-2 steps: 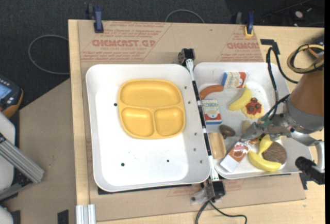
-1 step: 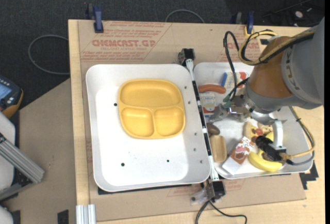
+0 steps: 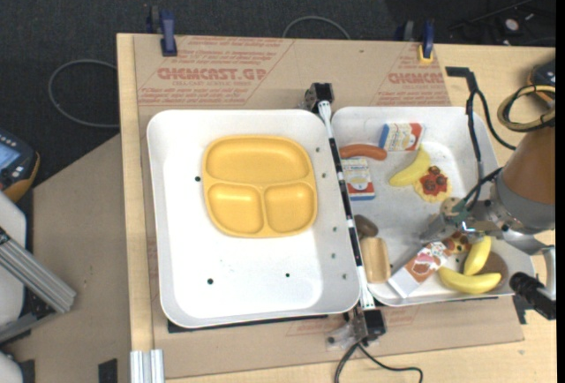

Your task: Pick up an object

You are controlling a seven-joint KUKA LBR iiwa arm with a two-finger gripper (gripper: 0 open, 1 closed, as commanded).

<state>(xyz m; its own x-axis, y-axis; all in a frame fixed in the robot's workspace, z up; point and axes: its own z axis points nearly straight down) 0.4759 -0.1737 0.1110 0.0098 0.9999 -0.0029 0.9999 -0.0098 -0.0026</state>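
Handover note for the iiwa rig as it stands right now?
Gripper: low in the right bin, amid the toy food; grip state cannot be read from this view.
Right bin contents: hot dog, small carton, banana, another banana by the near edge, bread roll, plus other small items.
Left bin: holds a yellow divided tray.
Done: the arm has reached the pile.
Left: nothing visibly lifted; confirm a grasp, then raise it.
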